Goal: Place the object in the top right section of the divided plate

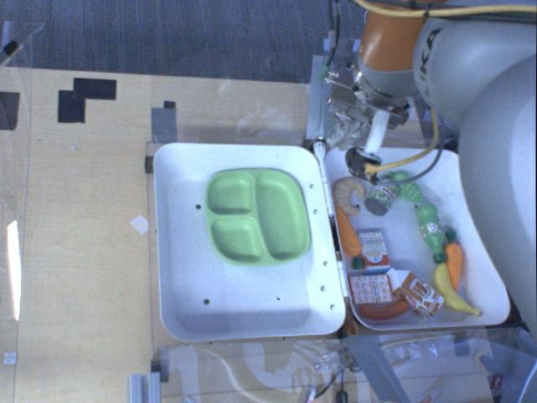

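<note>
1. The left bin sat at the centre of the frame, and the green divided plate lay flat in its upper half.
2. The plate had two small sections on its left and one long section down its right side, which took in the plate's top right.
3. The right bin sat just beside the left one, toward the right of the frame, and held a clutter of toy food.
4. Near that bin's upper left lay a pale curled pastry, with a small tin can just to its right and a bunch of green grapes beyond the can.
5. An orange carrot lay along the bin's left wall, with a small juice carton beside it.
6. Lower in the bin were a red-and-white box, a sausage and a brown packet, close together.
7. Along the bin's right side lay a green vegetable, a second carrot and a banana.
8. Which of these was the object to be placed could not be told; all of them lay in the right bin, apart from the plate.
9. The grey arm reached in from the upper right of the frame, and the gripper hung over the right bin's upper left corner, above the pastry and the can.
10. Whether the gripper was spread or closed could not be told, and nothing was seen held in it.
</note>
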`<state>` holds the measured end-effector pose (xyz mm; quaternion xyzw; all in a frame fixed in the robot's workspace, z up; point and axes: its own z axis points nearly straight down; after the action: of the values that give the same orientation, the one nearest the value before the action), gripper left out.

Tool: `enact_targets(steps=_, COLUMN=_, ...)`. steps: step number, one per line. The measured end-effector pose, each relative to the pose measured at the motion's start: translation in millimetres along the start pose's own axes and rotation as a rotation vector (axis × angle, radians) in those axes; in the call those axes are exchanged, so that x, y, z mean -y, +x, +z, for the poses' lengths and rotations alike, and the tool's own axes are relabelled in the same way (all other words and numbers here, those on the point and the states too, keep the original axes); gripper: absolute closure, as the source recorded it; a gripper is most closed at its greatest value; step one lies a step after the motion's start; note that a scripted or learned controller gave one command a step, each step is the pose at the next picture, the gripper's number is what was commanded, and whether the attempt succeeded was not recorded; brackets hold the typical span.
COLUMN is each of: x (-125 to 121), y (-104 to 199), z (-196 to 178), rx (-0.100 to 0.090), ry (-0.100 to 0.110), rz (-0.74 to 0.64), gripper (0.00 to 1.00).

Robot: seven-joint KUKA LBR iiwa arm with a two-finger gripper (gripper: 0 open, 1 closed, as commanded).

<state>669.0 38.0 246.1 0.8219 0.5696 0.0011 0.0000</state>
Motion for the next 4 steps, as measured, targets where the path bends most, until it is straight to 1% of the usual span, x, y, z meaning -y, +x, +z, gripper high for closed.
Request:
enact_targets(steps=1, x=39.9, y=75.1, z=4.3, rx=-0.001, ry=-0.001, rz=-0.134, gripper=1.0)
enact_targets(steps=2, x=85.2, y=-10.4, z=-2.5, rx=0.0, ry=-0.001, rz=-0.301, gripper=1.0)
enact_targets(steps=3, x=61.7, y=57.5, z=30.6, rx=-0.001, ry=-0.003, rz=-0.746, gripper=1.0)
enact_targets(steps=4, x=106.5, y=23.7, z=-64.6, rx=-0.001, ry=-0.005, rz=-0.601, gripper=1.0)
